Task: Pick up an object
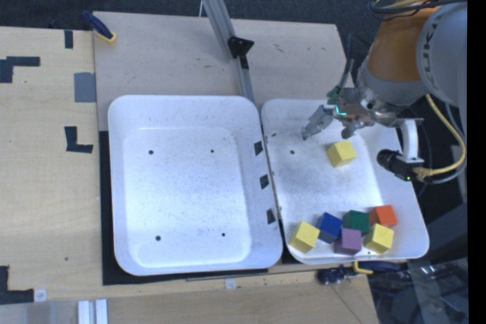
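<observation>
My gripper [329, 130] hangs over the upper part of the right bin [300, 182], fingers spread open with nothing between them. A yellow cube [342, 154] lies just below and slightly right of the fingertips, apart from them. Along the bin's front edge sits a cluster: a yellow cube [305, 236], a blue cube [330, 226], a green cube [355, 221], a purple cube [350, 240], an orange cube [383, 215] and another yellow cube [380, 238].
The left bin [182, 178] stands beside the right one. A grey metal pole [216, 4] slants down to the bins' shared top edge. The arm's orange band [402, 34] and cables occupy the upper right.
</observation>
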You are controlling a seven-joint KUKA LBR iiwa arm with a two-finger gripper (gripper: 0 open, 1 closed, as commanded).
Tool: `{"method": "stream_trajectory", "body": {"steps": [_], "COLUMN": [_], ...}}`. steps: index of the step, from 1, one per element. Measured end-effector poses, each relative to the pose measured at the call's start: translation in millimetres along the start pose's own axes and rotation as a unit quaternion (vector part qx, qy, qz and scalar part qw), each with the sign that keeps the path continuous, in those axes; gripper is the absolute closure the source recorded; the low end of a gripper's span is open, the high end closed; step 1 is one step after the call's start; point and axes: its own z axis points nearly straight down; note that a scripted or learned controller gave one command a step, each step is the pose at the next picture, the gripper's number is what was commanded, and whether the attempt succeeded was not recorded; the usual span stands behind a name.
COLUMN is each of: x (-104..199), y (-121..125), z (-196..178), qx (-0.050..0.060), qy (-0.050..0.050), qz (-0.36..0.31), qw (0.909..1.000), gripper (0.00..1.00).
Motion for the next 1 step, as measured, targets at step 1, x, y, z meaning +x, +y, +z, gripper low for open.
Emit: {"method": "stream_trajectory", "body": {"steps": [1], "x": [9.4], "y": [-3.9], "z": [59.1], "qx": [0.003], "qy": [0.0], "qz": [0.001], "qw": [1.0], "gripper": [0.0]}}
